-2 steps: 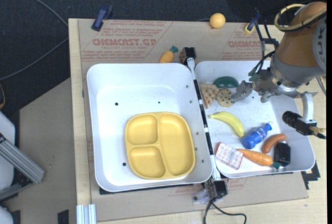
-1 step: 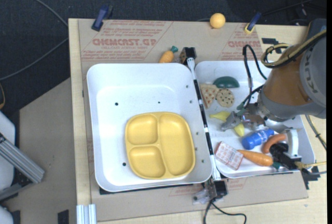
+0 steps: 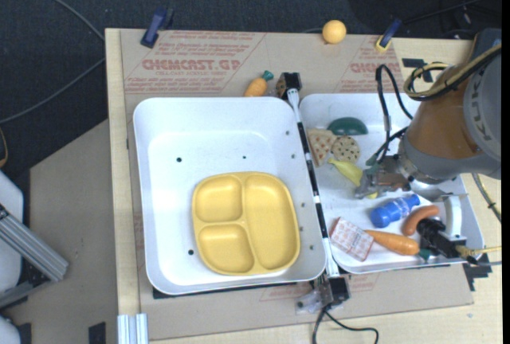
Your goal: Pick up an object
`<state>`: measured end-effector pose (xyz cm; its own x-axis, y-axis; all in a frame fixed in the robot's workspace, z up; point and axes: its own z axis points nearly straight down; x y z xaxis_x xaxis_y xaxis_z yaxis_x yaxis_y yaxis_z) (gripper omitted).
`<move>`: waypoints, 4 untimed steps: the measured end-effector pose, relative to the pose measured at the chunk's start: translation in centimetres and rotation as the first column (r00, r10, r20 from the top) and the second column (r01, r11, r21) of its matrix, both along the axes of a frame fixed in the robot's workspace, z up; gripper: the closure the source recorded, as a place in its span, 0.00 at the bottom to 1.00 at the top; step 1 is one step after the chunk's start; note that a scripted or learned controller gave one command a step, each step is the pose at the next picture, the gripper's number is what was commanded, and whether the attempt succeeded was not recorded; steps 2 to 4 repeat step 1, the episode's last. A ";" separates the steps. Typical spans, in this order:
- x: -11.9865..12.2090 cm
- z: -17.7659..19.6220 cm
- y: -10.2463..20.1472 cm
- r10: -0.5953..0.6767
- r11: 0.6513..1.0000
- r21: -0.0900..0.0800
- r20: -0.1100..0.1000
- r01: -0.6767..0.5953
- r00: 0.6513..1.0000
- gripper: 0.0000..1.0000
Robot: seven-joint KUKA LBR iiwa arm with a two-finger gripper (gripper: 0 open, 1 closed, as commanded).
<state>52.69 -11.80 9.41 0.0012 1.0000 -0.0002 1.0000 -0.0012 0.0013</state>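
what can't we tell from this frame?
- Tool in the right bin: finger state too small and dark to read in the camera view.
- Whether it touches the yellow item: unclear.
- Blue object: far end hidden under the arm.
- Pink packet: print too small.

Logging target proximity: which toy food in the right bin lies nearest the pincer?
The yellow banana, just left of the pincer; the blue bottle, carrot and green piece lie farther off.

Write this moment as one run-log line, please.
gripper low in right white bin | beside yellow banana-shaped toy | nothing seen held
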 end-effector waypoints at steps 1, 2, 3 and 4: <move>8.9 9.2 5.0 0.004 1.000 0.001 0.003 -0.004 1.000 1.00; 8.9 9.2 5.0 0.004 1.000 0.001 0.003 -0.004 1.000 1.00; 8.9 9.2 5.0 0.004 1.000 0.001 0.003 -0.004 1.000 1.00; 8.9 9.2 5.0 0.004 1.000 0.001 0.003 -0.004 1.000 1.00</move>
